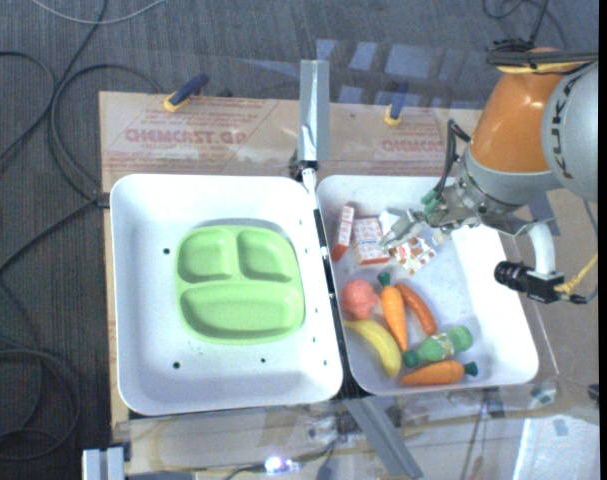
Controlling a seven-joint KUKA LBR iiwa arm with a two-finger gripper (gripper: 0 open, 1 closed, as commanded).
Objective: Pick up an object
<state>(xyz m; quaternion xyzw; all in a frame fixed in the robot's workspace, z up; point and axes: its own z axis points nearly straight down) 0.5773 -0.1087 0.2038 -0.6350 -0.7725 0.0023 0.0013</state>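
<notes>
The right bin [503,298] holds several toy foods. A red-and-white carton [368,241] and a slim red box [343,224] lie near its back left. Toward the front sit a pink peach [359,298], two orange carrots [393,313] [419,308], a yellow banana [376,344], a green bottle [446,344] and a third carrot [433,373]. My gripper [413,228] hangs low over the back of this bin. Just in front of it lies a small red-and-white patterned packet [416,256]. I cannot tell whether it touches the packet.
The left bin [143,218] holds a green divided plate [241,280]. A metal bar [313,108] stands behind the gap between the bins. The arm's orange band [518,118] looms over the right bin's back right corner. Cables run across the floor at left.
</notes>
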